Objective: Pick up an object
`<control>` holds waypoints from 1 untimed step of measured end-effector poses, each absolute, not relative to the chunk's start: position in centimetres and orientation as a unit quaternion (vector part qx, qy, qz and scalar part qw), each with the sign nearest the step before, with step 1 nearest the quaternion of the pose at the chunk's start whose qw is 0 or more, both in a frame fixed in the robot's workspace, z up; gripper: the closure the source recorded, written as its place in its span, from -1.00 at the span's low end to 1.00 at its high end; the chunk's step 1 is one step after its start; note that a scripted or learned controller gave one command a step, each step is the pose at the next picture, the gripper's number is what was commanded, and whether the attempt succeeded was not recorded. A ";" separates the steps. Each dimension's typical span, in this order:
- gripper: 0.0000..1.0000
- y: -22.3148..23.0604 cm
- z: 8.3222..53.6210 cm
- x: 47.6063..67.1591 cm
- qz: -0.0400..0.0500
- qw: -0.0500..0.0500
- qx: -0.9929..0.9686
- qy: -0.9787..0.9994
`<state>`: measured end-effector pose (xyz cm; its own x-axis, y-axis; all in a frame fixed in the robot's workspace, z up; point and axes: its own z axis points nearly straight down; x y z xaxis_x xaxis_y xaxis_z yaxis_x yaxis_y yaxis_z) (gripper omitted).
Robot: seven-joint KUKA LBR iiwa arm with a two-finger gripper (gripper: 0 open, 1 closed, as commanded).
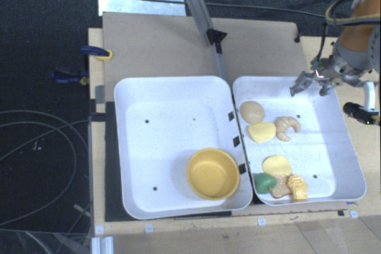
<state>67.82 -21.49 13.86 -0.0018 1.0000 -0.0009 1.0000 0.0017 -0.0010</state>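
The right bin holds several toy foods: a beige bun, a croissant, a pale yellow slice, a yellow round piece, a green piece and a tan ridged piece. A yellow bowl sits in the left bin near its front right corner. My gripper hangs over the right bin's far edge, to the right of and beyond the croissant. Its fingers are spread open with nothing between them.
A slanted metal pole crosses the brown board behind the bins. Blue and yellow clamps sit at the board's left edge. Cables lie on the dark floor to the left.
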 end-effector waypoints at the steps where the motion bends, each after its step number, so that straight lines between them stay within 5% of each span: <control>1: -1.00 -21.2 9.0 67.8 0.000 0.005 -0.705 -0.709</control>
